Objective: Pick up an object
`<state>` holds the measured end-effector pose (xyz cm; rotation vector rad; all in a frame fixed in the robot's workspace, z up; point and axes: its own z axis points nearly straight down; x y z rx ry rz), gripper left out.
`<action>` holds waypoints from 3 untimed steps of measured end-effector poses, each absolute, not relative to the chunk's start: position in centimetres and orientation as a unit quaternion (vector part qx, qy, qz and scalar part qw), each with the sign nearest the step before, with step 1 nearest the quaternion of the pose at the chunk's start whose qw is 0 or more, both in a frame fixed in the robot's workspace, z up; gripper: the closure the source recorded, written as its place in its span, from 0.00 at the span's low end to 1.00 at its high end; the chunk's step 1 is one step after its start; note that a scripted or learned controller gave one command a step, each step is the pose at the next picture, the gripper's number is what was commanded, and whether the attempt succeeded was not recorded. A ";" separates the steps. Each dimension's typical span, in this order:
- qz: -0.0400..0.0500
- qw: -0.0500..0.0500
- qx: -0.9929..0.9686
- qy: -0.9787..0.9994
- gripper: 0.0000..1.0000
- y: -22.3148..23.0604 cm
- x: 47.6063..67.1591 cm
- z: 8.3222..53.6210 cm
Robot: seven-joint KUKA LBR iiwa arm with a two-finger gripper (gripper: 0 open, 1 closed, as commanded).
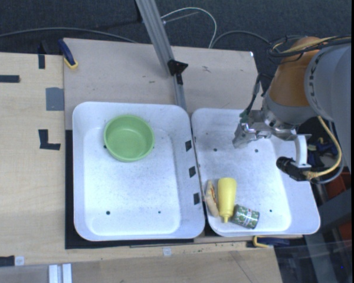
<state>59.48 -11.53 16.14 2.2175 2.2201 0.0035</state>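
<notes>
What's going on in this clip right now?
A grey KUKA arm reaches in from the right, its end effector over the upper part of the right bin with nothing visibly held. A yellow bottle, a small green can and a tan item lie together near that bin's front edge. A green bowl sits in the left bin.

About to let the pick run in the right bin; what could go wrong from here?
1. The yellow bottle, green can and a tan item lie packed together, so a grasp may catch two or nudge them apart.
2. They sit near the right bin's front wall, leaving little room for the claw.
3. The can may roll away.
</notes>
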 end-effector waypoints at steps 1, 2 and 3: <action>0.001 0.002 0.707 0.708 1.00 -11.5 59.6 21.0; 0.001 -0.001 0.705 0.709 1.00 -6.7 59.3 22.2; 0.000 -0.001 0.705 0.709 1.00 -1.6 58.5 21.4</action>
